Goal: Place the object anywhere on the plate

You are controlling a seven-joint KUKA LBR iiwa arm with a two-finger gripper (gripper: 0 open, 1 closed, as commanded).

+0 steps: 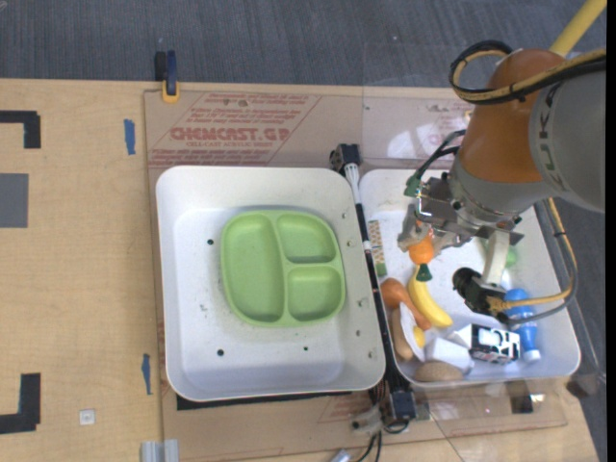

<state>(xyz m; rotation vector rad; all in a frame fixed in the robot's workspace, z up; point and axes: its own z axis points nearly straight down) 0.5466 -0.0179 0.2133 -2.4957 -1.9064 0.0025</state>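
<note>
A light green divided plate (252, 268) with three compartments lies in the middle of the left white bin (183, 258). My gripper (421, 242) hangs over the left part of the right bin (566, 330), pointing down. A small round orange object (421, 253) sits between its fingertips, just above the top end of a yellow banana (430, 301). The gripper looks shut on this orange object. The plate is apart from it, to the left across the wall between the bins.
Lying in the right bin are the banana, an orange-brown sausage shape (397, 295), a blue bottle (521, 321), a white and black item (493, 344) and a tan piece (441, 372). The grey arm (568, 142) covers the bin's upper right.
</note>
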